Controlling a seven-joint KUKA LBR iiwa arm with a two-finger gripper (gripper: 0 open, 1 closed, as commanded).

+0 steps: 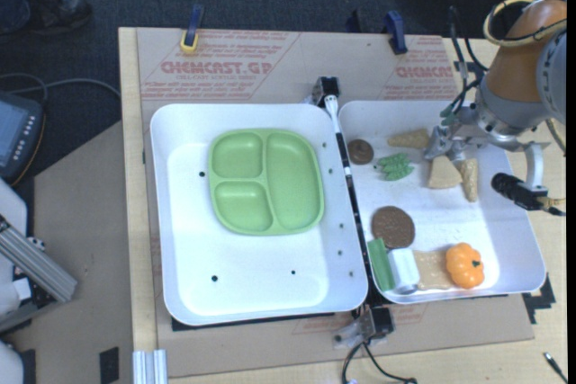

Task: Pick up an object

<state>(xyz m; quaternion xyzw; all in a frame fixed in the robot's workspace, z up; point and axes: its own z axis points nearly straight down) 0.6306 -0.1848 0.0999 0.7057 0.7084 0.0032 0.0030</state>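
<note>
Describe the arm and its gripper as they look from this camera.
The arm is grey and rounded, with a wide orange band above the wrist. Thin dark cables run beside it, and a looped one curves over the orange part. The gripper is a small grey metal piece at the arm's end, with slim fingers.

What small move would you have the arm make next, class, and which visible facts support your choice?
Probably a short, straight descent onto the tan wedge-shaped piece. The pincer hangs over the right bin, at that piece's upper edge, with nothing seen between its fingers. The green leafy toy lies close on the camera's left, so sideways drift risks knocking it.
</note>
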